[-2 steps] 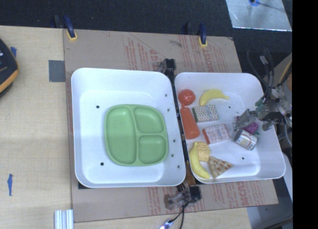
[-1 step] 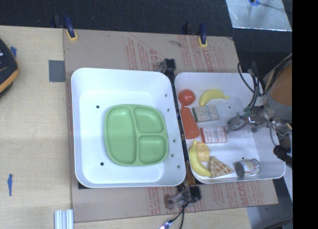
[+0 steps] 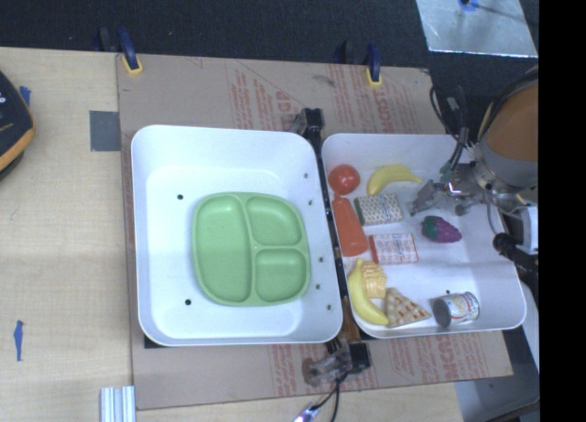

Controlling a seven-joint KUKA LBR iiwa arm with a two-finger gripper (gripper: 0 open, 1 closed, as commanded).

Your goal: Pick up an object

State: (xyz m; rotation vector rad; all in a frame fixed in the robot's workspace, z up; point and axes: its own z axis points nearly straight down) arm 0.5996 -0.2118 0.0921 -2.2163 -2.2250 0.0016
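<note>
The left bin [image 3: 165, 315] held a green divided plate [image 3: 249, 248], the biggest thing on the bench. The right bin [image 3: 499, 306], touching it, carried everything else, and each place here is given from that bin. The arm [image 3: 513, 136] reached over its far right corner, with the gripper [image 3: 442, 193] spread fairly wide above its floor and nothing between the fingers. Along its left wall lay an orange block [image 3: 348, 226]; at its near left corner, a banana [image 3: 364, 301] with corn [image 3: 374, 275] and a waffle wedge [image 3: 403, 307]. A small can [image 3: 456, 308] lay on its side by the near rim. Just beside the gripper, toward the bin's middle right, sat a purple plum-like toy [image 3: 440, 229], probably the nearest target. It looked light, hard and smooth, likely to squirt sideways, so a grip across its short middle seemed best.
</note>
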